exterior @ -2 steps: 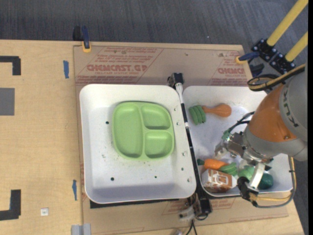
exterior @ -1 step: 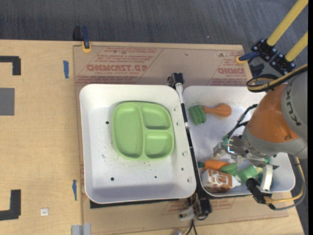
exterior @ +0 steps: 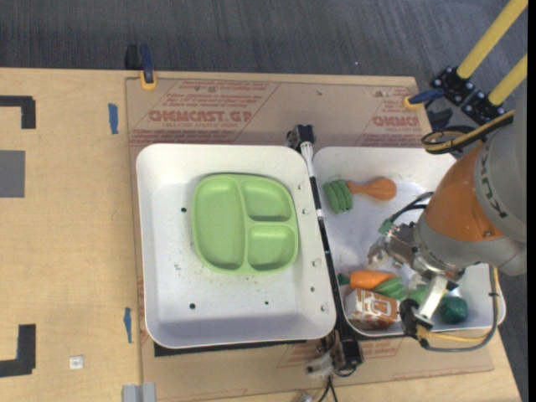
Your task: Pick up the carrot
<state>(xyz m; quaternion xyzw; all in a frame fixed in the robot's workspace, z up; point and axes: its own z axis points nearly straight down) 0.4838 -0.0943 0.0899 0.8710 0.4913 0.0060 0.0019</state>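
So the carrot (exterior: 374, 280) is lying in the right bin (exterior: 360, 159), just beside the claw (exterior: 392, 256) on its lower left, orange body with the green top pointing toward the arm, and honestly I can't tell whether the claw is touching it or whether it's apart or together since the wrist is blocking that part. Right under the carrot a little snack box (exterior: 373, 307) is sitting, and further up from the claw the orange drumstick-looking toy (exterior: 373, 188) and a green ribbed piece (exterior: 338, 195) are resting near the bin's top wall. Off to the claw's left, the other bin (exterior: 159, 224) is holding a green divided plate (exterior: 244, 222).
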